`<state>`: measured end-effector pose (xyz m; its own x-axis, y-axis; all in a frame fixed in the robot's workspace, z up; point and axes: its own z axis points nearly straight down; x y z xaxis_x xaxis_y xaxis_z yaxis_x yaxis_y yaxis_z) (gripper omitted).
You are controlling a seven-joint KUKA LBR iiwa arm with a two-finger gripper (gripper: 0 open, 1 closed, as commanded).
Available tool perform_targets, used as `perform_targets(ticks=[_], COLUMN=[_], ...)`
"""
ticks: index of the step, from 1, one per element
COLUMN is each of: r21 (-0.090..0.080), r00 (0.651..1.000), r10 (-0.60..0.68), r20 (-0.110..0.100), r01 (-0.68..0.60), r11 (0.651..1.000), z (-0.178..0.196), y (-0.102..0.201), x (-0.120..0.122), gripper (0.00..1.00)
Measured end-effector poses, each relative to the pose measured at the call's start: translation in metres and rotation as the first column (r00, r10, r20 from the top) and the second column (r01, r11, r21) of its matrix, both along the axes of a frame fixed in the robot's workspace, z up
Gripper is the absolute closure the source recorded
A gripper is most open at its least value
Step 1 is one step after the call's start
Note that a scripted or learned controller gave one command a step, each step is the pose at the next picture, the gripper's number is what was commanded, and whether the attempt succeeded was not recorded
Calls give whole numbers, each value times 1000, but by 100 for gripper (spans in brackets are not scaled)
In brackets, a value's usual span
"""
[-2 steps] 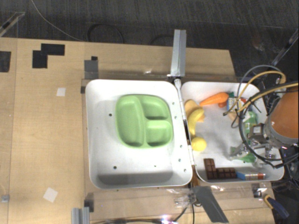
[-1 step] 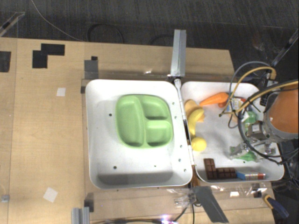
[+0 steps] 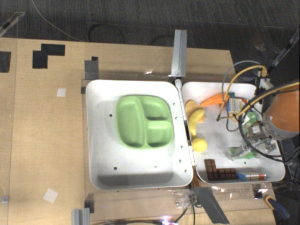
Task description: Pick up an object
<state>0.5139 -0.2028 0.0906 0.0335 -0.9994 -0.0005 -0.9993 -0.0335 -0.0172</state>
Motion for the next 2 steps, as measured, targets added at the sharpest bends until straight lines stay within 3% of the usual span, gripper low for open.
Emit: perform_targets(ticks=[1, 2], r21=[-8, -11], r00=[990, 991], r10=[142, 131], r20=[2, 2], r01=[-142, -131], r11=[990, 991], z=[1, 2], y=[58, 93], x=[-20, -20], gripper=[0, 0])
